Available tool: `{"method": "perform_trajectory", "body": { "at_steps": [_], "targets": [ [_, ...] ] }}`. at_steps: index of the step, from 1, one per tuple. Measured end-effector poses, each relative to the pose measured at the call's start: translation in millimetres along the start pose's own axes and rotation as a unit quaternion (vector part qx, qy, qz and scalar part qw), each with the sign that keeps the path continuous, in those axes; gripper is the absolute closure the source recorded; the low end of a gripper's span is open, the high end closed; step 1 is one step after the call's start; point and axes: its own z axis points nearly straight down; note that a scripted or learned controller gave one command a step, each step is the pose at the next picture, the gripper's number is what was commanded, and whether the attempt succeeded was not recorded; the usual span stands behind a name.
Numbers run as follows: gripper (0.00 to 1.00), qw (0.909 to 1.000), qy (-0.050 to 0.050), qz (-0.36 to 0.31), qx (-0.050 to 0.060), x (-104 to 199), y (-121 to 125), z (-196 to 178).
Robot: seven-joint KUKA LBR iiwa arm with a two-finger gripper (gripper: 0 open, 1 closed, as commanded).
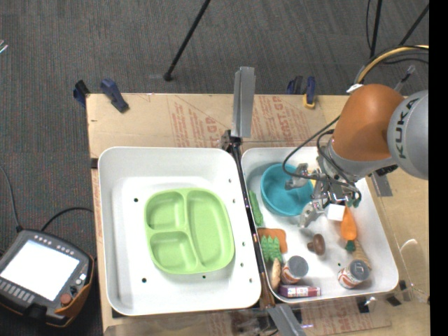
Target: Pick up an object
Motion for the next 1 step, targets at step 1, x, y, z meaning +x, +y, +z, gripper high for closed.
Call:
{"method": "perform_trajectory", "body": {
  "at_steps": [1],
  "targets": [
    [0.00, 0.9998, 0.011, -0.018, -0.002, -24.5, 52.7, 4.1]
  ]
}}
